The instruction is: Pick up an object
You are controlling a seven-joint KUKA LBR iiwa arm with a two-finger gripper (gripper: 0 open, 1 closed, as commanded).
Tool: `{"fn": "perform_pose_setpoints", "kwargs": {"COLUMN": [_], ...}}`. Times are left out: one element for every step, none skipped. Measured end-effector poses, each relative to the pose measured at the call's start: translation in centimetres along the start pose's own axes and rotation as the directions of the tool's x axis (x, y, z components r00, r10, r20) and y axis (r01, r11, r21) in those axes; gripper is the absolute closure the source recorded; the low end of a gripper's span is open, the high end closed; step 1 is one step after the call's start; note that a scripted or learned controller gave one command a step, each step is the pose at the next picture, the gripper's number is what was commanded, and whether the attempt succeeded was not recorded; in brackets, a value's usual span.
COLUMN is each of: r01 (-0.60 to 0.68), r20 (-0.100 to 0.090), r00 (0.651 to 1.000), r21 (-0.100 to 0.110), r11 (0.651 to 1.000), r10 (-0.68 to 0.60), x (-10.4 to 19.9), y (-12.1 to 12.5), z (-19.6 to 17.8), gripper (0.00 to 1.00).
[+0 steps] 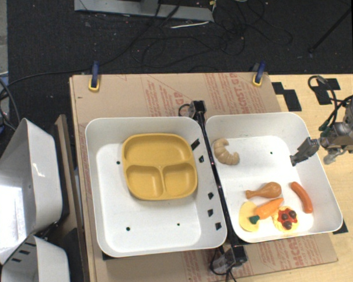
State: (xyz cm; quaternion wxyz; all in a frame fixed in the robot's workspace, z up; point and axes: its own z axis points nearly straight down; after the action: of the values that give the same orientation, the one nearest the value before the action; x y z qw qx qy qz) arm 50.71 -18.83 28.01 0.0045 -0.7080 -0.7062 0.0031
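Note:
Several toy foods lie in the right bin (254, 123). A tan croissant (226, 152) sits near its upper left. Lower down are a chicken drumstick (264, 191), an orange carrot (267, 209) lying across a yellow slice (246, 217), a red sausage (301, 196) and a small yellow piece with red and dark toppings (287, 218). My gripper (317, 149) hangs over the bin's right rim, above the sausage and apart from all the foods. Nothing shows in its grasp.
The left bin (106, 193) holds a yellow divided plate (160, 166). A black divider (209, 165) runs between the bins. Both bins rest on a brown board (139, 92) with yellow clamps at the back. White containers (23, 173) stand at the far left.

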Motion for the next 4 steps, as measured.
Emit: {"fn": "perform_pose_setpoints", "kwargs": {"r01": [0.003,0.002,0.001,0.000], "r20": [0.003,0.001,0.001,0.000], "r00": [1.000,1.000,1.000,1.000], "r21": [-0.010,-0.007,-0.006,-0.005], "r11": [1.000,1.000,1.000,1.000], "r10": [-0.003,-0.002,-0.001,0.000], "x": [0.1,0.2,0.2,0.0], "y": [0.2,0.6,1.6,0.9], "z": [-0.6,3.8,9.5,15.7], "gripper": [0.00,0.00,0.00,0.00]}}
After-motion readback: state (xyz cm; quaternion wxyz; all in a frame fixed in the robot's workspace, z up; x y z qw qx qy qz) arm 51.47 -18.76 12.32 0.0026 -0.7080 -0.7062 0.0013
